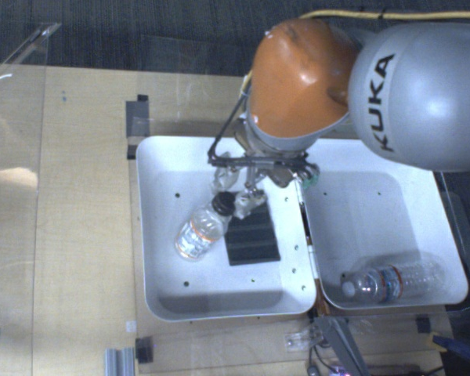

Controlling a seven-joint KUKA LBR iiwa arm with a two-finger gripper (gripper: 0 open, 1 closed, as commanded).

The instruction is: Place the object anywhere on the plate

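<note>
My gripper (236,196) hangs low over the left bin (160,288), in its far middle part, directly under the big orange band (298,77) and the grey arm (423,92) that comes in from the right. The fingers sit in a tangle of metal and cable beneath the wrist, and from this angle I cannot tell whether they are spread or pressed together. Their tips come down right at the black cap of a small clear bottle (199,233), but I cannot make out the cap actually lying between them, so I won't call it held.

That bottle lies on its side on the bin floor, cap end pointing far and to the right, base pointing near and to the left. Just to its right, touching or nearly so, is a dark ridged plate (253,241), flat on the floor of the same bin and turned slightly askew. The bottle rests beside the plate, not on it.

In the right bin (352,186) a second clear bottle (392,280) lies on its side along the near wall, well apart from everything in the left bin.
</note>
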